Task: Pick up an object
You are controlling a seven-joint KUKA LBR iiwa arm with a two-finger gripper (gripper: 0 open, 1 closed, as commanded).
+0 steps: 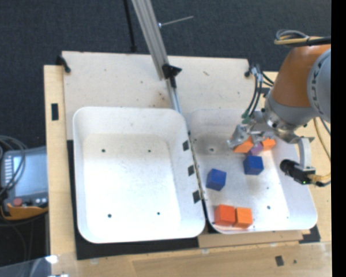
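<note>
Dark carpet is surrounding the tabletop point(53, 154), which is carrying two shallow white bins side by side, the left bin point(132, 172) and the right bin point(277, 212), with a metal pole point(153, 33) slanting up toward 12 o'clock. I am reaching in from 3 o'clock, and my hand point(249, 137) is hovering low over the upper part of the right bin, right above a tight cluster of an orange piece point(243, 147), a small purple piece point(257, 149) and another orange bit point(269, 143). I cannot tell whether my fingers are spread or closed, since my wrist is covering them, and nothing is showing between them. Just toward 6 o'clock of the cluster a blue cube point(253, 165) is sitting, touching or almost touching the purple piece; a second blue cube point(216, 179) is lying apart toward 8 o'clock, and two orange blocks point(233, 215) are resting together near the bin's 6 o'clock rim. To do this step well, I am judging that I should be centring on one piece only, probably the orange one nearest me, turning my wrist so the fingers are straddling its free sides rather than wedging against the purple neighbour, then descending straight and closing gently. Crowding is the main risk: a finger landing on top could be scattering the pile.
</note>
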